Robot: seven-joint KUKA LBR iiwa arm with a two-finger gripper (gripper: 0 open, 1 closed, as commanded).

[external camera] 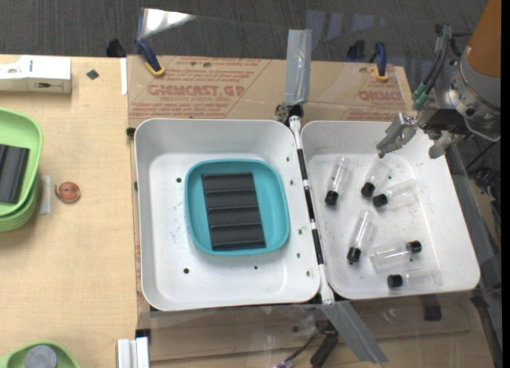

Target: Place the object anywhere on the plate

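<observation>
— Vials [360,236]: what are they like?
— Clear little tubes with black caps, about six, lying scattered in the right bin [458,275]; some blur against the white.
— And the gripper [414,140]?
— Over that bin's upper right corner, fingers spread wide, holding nothing. The teal plate [195,199] sits in the left bin [159,279].

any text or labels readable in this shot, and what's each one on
"CHEMCAST GP" (roughly; the red print is faint) on the cardboard sheet behind the left bin.
The same red print repeats by the cardboard's right corner, cut off and too blurred to read.
The white box at top left carries small print, too small to read.
No lettering can be made out on the vials or the teal plate.
</observation>
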